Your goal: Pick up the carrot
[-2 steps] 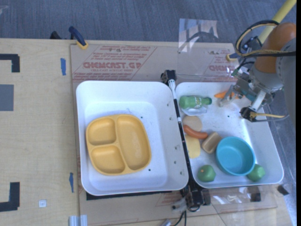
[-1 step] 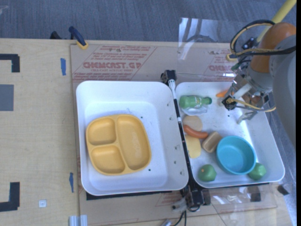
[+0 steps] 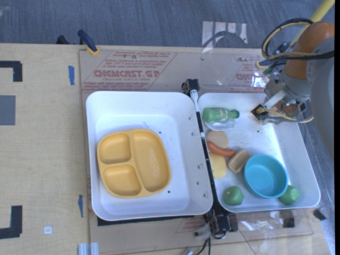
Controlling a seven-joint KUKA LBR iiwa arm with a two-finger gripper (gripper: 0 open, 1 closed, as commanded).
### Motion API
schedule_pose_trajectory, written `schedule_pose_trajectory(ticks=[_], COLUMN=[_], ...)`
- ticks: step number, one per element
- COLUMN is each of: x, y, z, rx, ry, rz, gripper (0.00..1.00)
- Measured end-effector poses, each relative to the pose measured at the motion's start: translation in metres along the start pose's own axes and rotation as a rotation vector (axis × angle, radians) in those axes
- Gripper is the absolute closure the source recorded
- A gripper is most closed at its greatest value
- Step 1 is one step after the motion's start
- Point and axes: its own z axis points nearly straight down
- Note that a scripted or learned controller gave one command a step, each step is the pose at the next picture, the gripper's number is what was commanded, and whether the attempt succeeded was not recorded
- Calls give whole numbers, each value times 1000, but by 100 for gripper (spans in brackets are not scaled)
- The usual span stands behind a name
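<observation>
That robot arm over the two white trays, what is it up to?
It is meant to pick up the carrot, which lies in the right tray beside a blue bowl and a green bottle. The arm's gripper hovers over that tray's far corner, away from the carrot. The left tray holds a yellow divided plate.

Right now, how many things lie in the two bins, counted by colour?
Yellow: 2, tray, slice
Green: 3, bottle, two fruits
Orange: 1, carrot
Blue: 1, bowl
Tan: 2, piece, disc
Total: 9
</observation>
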Motion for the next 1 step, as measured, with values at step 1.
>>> schedule_pose_trajectory(ticks=[1], x=[-36], y=[-18], z=[11], rx=[-31], ry=[10], rz=[-435], gripper=[100])
